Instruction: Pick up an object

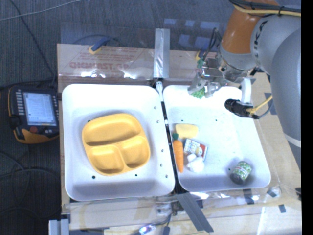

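My gripper (202, 90) hangs over the far left corner of the right bin (254, 146). It is shut on a small green object (198, 93), which shows between the fingertips just above the bin's far rim. Lower in that bin, near its left wall, lie a pale yellow block (187, 129), an orange carrot (178, 155), a red and white packet (196, 148) and a small white item (196, 166). A green and grey can (240, 172) rests on its side in the near right corner.
The left bin (73, 111) holds a yellow divided tray (116, 143). A raised divider (166, 131) separates the two bins. A teach pendant (32, 112) lies left of the bench. The arm's grey body fills the upper right.
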### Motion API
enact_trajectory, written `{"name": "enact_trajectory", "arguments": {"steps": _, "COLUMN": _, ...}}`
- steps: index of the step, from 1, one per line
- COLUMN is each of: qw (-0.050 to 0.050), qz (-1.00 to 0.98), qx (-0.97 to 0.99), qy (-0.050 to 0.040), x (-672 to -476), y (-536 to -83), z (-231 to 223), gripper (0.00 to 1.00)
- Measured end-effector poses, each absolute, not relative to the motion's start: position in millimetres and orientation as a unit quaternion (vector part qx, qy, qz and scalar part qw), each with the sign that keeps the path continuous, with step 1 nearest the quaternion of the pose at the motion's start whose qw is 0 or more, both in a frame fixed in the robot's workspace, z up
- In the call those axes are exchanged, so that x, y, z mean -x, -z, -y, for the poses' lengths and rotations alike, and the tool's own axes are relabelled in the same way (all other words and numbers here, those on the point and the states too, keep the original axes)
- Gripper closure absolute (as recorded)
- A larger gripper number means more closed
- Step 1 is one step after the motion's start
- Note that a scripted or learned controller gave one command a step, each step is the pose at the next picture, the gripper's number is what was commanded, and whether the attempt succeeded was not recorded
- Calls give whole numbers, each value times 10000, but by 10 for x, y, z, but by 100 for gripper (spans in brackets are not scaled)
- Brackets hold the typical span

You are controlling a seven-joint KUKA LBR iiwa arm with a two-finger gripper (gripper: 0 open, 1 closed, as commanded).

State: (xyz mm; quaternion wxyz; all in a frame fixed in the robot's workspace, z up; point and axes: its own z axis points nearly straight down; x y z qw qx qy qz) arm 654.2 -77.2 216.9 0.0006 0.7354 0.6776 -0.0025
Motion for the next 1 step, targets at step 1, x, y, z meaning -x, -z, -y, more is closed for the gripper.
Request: {"name": "enact_trajectory", "arguments": {"steps": 1, "qw": -4, "qz": -6612, "qx": -7502, "qy": 13, "x": -6683, "y": -2251, "z": 978, "gripper": 100}}
